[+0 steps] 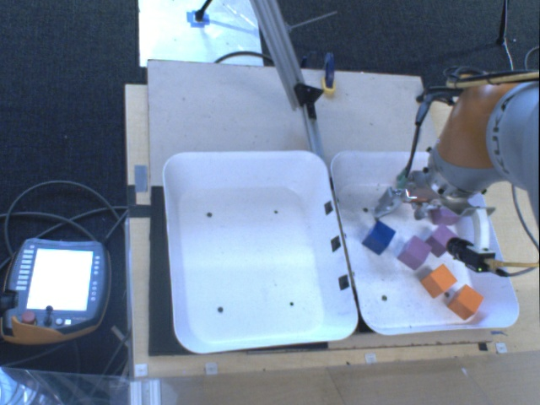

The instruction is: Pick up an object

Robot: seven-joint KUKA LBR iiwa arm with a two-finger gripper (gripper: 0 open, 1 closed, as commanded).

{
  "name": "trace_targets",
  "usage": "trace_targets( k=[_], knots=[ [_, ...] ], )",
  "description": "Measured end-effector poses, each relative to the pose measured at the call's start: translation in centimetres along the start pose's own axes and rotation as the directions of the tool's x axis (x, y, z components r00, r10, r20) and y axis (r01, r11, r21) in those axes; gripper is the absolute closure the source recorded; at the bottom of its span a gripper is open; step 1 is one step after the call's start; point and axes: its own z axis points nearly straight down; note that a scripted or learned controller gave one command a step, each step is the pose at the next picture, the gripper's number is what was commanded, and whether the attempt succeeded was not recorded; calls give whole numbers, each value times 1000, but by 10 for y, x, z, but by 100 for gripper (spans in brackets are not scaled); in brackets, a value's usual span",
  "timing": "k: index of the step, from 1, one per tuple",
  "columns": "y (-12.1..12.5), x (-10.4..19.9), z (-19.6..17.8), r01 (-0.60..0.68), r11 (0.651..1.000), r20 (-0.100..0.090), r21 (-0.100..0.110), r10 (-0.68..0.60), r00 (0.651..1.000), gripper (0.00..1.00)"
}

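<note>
**Op:** Over the right bin [506, 306], toward its far edge, I have the arm [494, 133] reaching in with the gripper [403, 197] hanging low above the floor. From up here I cannot tell the state of the claw; it's a blur of metal, so I won't call it.

**Spotter:** Anything in it?

**Op:** Nothing I can see between the tips. The blue cube [379, 238] sits just beside it, toward the near edge, close to the bin's left wall. Two purple cubes [413, 252] lie near the middle, touching or nearly so, and a third purple piece may be tucked under the wrist. Two orange cubes [440, 280] sit by the near right corner. The left bin [181, 171] is not in play.

**Spotter:** What worries you?

**Op:** Going down off-centre on the blue one. Its corner faces the gripper, so one tip could nudge it and spin it away against the wall. The purples are crowded too; a descent there might catch two, or wedge between them and lift none.
</note>
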Motion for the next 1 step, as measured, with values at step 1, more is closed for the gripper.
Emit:
trace_targets(
  k=[1],
  knots=[
    [0,0,31,1,1000,0,-1,-1,1000,0]
  ],
)
